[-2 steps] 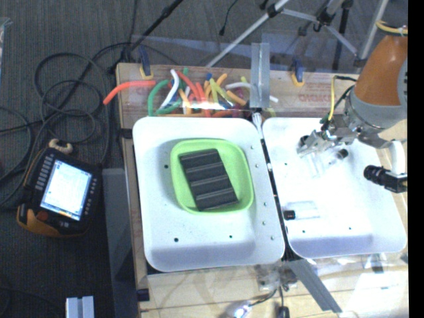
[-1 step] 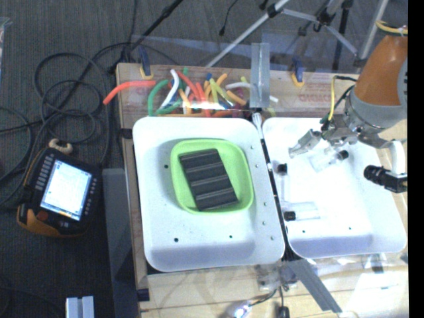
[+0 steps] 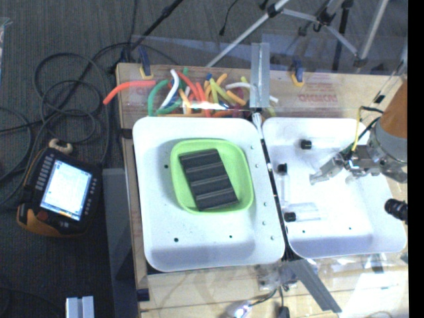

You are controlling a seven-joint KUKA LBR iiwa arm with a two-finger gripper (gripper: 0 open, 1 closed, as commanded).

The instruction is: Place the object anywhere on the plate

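Green, the rounded square plastic plate (image 3: pixel 244 177) sits mid-way in the left shallow white bin (image 3: pixel 152 237), the dark ribbed rectangular block (image 3: pixel 209 179) lying on it. Over the right white bin (image 3: pixel 371 240), toward three o'clock, hovers the end effector (image 3: pixel 329 169); its opening cannot be told.

- the green plate (image 3: pixel 244 177) is mostly covered by the dark ribbed object (image 3: pixel 209 178); free room is its rim.
- the left bin (image 3: pixel 199 240) floor around the plate is open.
- the tool (image 3: pixel 329 167) hangs over the right bin (image 3: pixel 344 234).
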